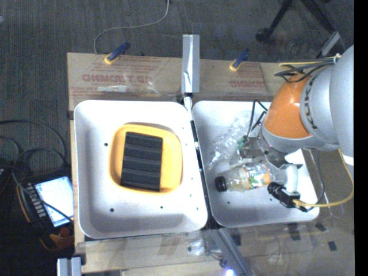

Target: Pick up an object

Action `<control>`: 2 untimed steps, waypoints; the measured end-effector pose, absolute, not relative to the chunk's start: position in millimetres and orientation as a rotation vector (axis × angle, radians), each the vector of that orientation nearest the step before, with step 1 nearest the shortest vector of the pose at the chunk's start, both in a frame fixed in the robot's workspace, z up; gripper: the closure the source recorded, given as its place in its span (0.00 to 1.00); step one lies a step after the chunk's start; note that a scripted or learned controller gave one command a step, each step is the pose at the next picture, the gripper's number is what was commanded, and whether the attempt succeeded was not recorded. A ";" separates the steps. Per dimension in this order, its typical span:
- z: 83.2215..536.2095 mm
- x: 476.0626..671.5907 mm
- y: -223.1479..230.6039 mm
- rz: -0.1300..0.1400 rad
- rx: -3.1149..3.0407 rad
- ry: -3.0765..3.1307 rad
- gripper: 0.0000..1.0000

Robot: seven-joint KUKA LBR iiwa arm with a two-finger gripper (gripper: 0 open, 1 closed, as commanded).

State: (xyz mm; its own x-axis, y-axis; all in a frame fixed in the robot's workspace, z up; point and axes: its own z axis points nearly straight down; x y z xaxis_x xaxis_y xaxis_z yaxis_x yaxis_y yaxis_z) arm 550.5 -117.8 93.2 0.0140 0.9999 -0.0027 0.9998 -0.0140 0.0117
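Note:
A clear plastic bottle (241, 180) with a black cap lies on its side in the right bin (244, 213), cap pointing left. My gripper (257, 156) hangs over the bottle's right half, just above or touching it; the wrist hides the contact. Behind the bottle lies a crumpled clear plastic wrapper (229, 137). In the left bin (92, 174) rests a yellow block with a black ribbed top (146, 157).
The grey arm with its orange band (287, 117) covers the right bin's far right side. A black connector on a yellow cable (286, 195) hangs by the bottle's base. A metal post (190, 68) stands behind the divide between the bins.

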 end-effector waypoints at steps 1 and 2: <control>118.2 580.5 -186.4 0.000 2.130 2.309 0.00; 92.6 629.7 -190.3 0.004 2.018 2.390 0.00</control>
State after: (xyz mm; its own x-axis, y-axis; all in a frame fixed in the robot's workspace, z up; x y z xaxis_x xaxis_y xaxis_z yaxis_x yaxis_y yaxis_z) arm 629.7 -190.3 92.6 -0.1678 0.9858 -0.0091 0.9858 0.1679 0.0107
